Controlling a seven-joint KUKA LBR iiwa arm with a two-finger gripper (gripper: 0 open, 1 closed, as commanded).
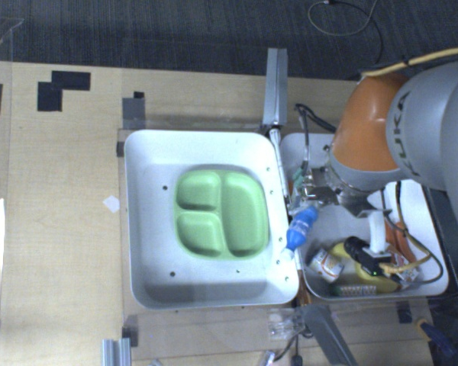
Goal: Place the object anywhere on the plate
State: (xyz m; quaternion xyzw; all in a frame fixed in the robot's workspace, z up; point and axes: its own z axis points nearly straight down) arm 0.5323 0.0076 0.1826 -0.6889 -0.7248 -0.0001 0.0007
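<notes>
A pale wooden bench (61,242) with a fine grain is seen from above, bordered at the top by dark ribbed flooring. Two shallow white bins with rounded corners are set on it side by side. The left bin (149,273) is smooth, glossy plastic, and a light green plate (221,212) is seated at its middle; the plate is a rounded square moulded into three compartments, two small ones on the left and a long one on the right. The right bin (431,280) is largely covered by the arm (420,120), a bulky rounded body of matte grey with a shiny orange band. The gripper (309,189) is found at the arm's left end, a cluster of metal parts and thin cables just above the wall between the bins; whether its jaws are wide or narrow cannot be told. A blue bottle (301,227), cylindrical with a paler cap end, is tilted just below the gripper, against the left wall of the right bin and outside the plate; it is not seen between the fingers. Near the right bin's lower edge a heap of small items (362,267) is gathered, yellow, black and metallic, with orange strands beside it.
</notes>
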